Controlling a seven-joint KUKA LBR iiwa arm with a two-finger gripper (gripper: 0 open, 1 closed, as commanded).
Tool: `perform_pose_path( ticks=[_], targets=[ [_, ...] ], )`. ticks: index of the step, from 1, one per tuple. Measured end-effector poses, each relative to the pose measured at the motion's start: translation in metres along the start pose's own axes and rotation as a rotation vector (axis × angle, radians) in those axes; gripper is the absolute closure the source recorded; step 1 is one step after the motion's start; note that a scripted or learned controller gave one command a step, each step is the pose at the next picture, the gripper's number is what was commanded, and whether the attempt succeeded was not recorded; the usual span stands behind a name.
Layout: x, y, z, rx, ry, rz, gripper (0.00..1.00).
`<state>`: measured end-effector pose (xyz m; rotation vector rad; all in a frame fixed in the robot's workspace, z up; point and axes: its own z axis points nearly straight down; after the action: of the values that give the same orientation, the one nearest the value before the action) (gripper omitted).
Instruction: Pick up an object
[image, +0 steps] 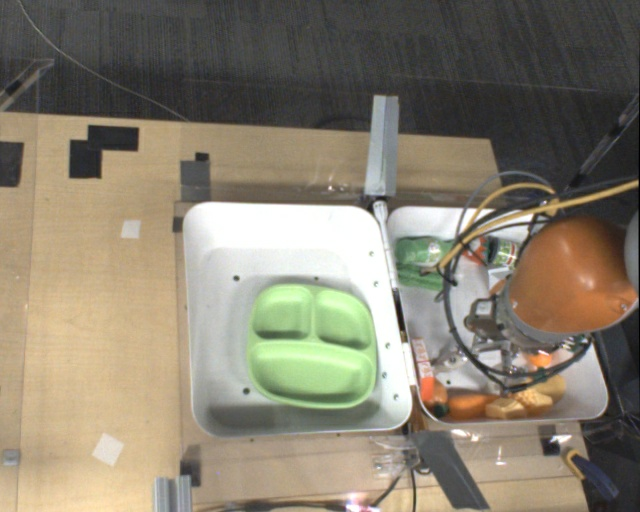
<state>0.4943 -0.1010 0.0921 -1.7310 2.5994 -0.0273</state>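
The arm hangs over the right bin (440, 222), its orange band (570, 275) covering much of it. My gripper (512, 358) reaches down toward the bin's front right, over a cluster of small objects; the wrist and cables hide its fingers. Below it lie an orange carrot-like piece (466, 405) and a yellow-tan piece (522, 403) along the front wall. A green bottle-like object (418, 262) lies at the bin's back left. A small red and white item (424, 375) sits by the left wall.
The left bin (210, 260) holds a light green divided plate (312, 345) at its centre. A grey metal post (381, 150) stands behind the divide between the bins. Yellow and black cables (500, 215) loop above the right bin.
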Motion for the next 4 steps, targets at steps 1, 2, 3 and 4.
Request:
perform_pose_path(
  ticks=[1, 2, 3, 4],
  targets=[
    [-0.008, 0.000, -0.001, 0.012, -0.003, -0.289, 0.00],
    [-0.013, -0.001, -0.013, 0.014, -0.009, -0.289, 1.00],
    [-0.051, -0.031, -0.095, -0.014, -0.001, -0.125, 1.00],
    [-0.047, -0.097, -0.140, -0.015, -0.002, -0.205, 1.00]
  ],
)
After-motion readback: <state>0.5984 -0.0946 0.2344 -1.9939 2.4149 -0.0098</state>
